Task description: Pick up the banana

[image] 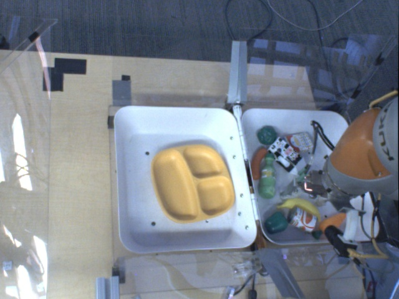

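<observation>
Banana (298,204): lies in right bin (336,124), among clutter, beside green bottle (267,177). Hand (310,184) just above it; grip state cannot be told. Step: approach. Next: descend, close squarely around fruit.

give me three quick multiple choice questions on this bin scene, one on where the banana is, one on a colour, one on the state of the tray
1. Where does the banana lie?
A. in the right bin
B. on the yellow tray
C. on the bare bench

2. What colour is the bottle beside the divider between the bins?
A. blue
B. green
C. white

3. How does the yellow tray sit?
A. flipped over
B. stacked on toys
C. open side up, alone in the left bin

Answers: 1 A, the banana lies low in the right bin among other items. 2 B, its body is plainly green. 3 C, its three hollows face up.
</observation>
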`<state>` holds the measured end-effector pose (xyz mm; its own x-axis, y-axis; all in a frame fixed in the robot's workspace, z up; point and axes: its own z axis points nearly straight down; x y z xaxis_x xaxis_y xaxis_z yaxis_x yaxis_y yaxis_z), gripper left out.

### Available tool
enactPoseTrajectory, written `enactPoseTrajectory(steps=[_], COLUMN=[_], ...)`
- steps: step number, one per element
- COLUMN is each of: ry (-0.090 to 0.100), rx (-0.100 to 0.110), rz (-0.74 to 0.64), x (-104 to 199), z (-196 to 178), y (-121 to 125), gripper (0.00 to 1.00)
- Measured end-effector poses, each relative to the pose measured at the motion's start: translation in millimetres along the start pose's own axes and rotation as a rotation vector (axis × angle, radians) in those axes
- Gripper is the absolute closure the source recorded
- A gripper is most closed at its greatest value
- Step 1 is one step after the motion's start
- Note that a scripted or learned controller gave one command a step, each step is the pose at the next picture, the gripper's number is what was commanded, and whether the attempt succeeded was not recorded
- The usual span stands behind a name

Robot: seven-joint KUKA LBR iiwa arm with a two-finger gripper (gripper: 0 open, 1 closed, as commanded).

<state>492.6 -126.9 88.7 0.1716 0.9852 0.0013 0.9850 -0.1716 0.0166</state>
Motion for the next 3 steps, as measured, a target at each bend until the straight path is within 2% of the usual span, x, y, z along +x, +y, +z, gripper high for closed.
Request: enactPoseTrajectory(steps=[1,2,3], ry=[0.002,0.002,0.0], rx=[-0.003,-0.003,0.013], rz=[-0.003,-0.003,-0.351], x=[0.9,0.8,-41.5], z=[-9.8,-9.8,-134.7], y=[2.5,2.4,69.0], gripper=[1.0,0.0,0.0])
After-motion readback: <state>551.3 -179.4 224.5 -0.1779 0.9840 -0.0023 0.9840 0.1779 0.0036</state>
